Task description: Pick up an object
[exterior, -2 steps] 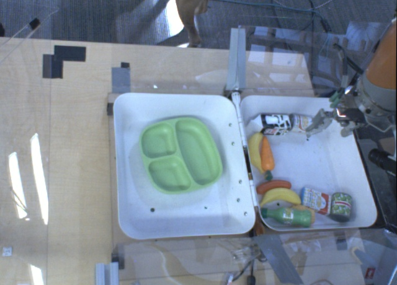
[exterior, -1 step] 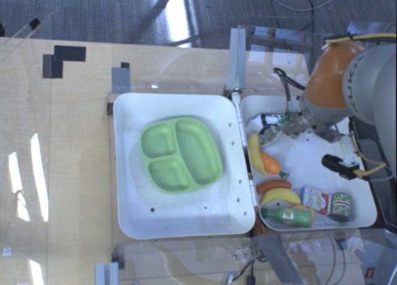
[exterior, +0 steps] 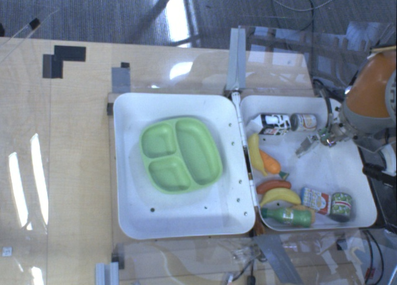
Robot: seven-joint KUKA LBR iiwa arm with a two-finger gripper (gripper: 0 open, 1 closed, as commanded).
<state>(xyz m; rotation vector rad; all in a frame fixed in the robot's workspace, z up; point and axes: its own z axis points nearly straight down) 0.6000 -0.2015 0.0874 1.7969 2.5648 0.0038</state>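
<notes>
The claw (exterior: pixel 313 143) hangs over the right bin (exterior: pixel 366 181), seemingly parted and holding nothing — the toys crowd from nine to six o'clock, so it could snag two.

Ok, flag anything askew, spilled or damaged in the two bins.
Nothing looks spilled or broken. The green divided plate sits askew in the left bin. In the right bin, the bottle lies on its side and the toy food is heaped along the near edge.
</notes>
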